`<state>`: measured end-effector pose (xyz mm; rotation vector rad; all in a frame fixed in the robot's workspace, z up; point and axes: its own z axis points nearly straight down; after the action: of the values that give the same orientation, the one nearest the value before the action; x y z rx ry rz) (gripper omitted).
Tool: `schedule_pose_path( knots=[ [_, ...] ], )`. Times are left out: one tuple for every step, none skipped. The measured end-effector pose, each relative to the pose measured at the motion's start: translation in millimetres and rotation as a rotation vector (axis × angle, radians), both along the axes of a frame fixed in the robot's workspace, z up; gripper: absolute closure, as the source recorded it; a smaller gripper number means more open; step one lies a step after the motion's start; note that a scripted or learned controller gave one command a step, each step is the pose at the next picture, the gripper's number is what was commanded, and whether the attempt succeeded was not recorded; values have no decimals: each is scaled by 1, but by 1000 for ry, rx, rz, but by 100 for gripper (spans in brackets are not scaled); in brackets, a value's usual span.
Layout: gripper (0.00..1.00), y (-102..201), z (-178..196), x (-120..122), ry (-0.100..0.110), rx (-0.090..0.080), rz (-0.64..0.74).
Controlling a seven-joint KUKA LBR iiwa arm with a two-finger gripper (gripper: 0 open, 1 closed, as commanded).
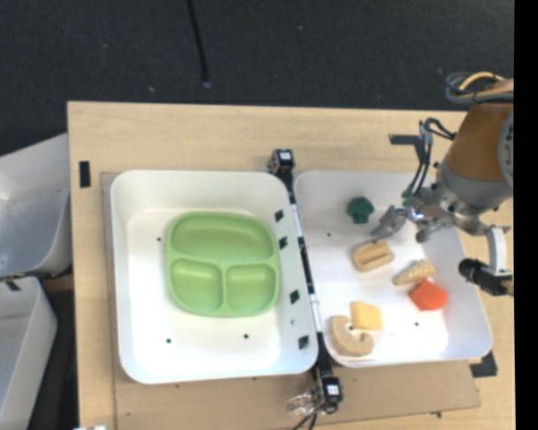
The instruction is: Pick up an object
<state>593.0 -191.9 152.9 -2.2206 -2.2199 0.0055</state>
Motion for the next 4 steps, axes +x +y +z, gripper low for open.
schedule_pose_path(
  knots=[
    [0,-1,-52,0,-3,-1,-1],
    [100,-2,-38,1,-8,-2,-3],
    [100,1,25,0,-10,-1,2],
    [100,1,90,3,-12,-1,4]
  ],
)
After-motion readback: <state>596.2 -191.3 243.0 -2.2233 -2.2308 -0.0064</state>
